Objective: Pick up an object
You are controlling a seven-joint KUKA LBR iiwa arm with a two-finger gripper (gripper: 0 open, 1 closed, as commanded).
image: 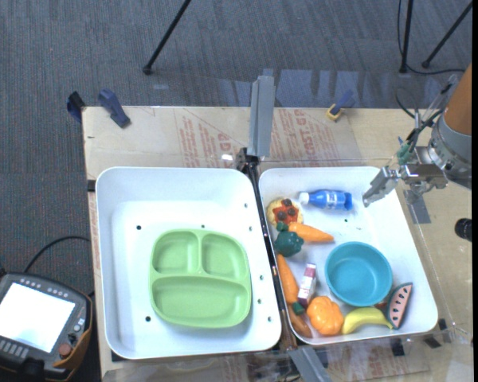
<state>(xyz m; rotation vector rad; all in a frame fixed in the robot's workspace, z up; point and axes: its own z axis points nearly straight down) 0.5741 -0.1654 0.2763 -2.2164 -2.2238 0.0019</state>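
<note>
Green plastic divided plate (pixel 200 278) lies in the left white bin (pixel 111 213), far left of the gripper (pixel 400 183). Nearer, in the right white bin (pixel 410 253), a blue bottle (pixel 327 200) lies just left of the fingers, with a carrot (pixel 312 233), blue bowl (pixel 358 273), banana (pixel 365 319) and watermelon slice (pixel 400 304) below. The gripper hovers over the bin's upper right rim, fingers spread, pinching nothing.

Robotics lab; tripod legs (pixel 171 26) on grey carpet (pixel 56 46); teach pendant (pixel 33 321) beside bench (pixel 183 134).
</note>
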